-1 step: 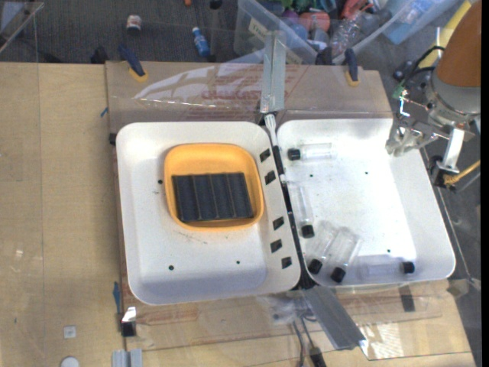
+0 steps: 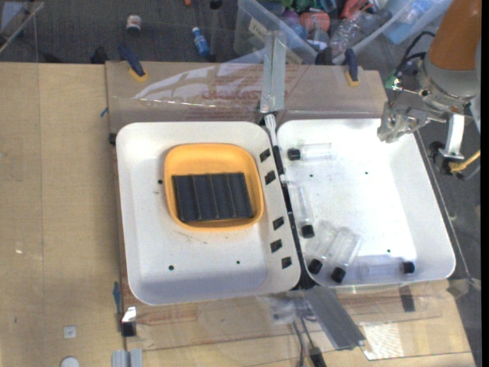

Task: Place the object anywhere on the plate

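You see the gripper (image 2: 391, 128) at the upper right of the frame, jaws too unclear to tell, while clear vials (image 2: 336, 247) lie in the right bin (image 2: 428, 197) and the plate (image 2: 212, 183) sits centre left.

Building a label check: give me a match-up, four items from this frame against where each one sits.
1. orange plate
2. dark ridged block
3. clear bottles
4. gripper

A. at the right bin's far right corner
B. lying in the right bin
C. in the left bin
D. on the plate

Pairs: 1-C, 2-D, 3-B, 4-A
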`<act>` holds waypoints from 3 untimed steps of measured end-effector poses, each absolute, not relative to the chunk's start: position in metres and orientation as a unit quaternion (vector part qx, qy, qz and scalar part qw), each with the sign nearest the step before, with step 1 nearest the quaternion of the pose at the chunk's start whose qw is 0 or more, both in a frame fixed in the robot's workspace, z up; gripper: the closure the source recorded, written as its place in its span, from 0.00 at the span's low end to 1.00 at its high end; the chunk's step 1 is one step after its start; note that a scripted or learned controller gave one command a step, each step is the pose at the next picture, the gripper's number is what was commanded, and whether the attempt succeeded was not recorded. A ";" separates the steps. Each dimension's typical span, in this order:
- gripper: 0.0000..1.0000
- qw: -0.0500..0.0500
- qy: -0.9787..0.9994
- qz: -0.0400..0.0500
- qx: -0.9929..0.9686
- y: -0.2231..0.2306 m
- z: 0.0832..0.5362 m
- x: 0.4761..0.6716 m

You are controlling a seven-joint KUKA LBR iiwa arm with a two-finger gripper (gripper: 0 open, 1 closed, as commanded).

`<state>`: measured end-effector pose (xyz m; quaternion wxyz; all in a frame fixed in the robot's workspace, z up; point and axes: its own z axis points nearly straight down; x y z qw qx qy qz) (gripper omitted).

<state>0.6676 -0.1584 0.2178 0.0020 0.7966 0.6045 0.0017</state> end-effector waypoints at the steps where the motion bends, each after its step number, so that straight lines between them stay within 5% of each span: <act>1: 1.00 0.002 0.640 0.002 0.768 -0.139 0.360 0.667; 2: 1.00 0.004 0.744 0.002 0.668 -0.164 0.430 0.667; 3: 1.00 0.005 0.844 0.001 0.536 -0.223 0.432 0.667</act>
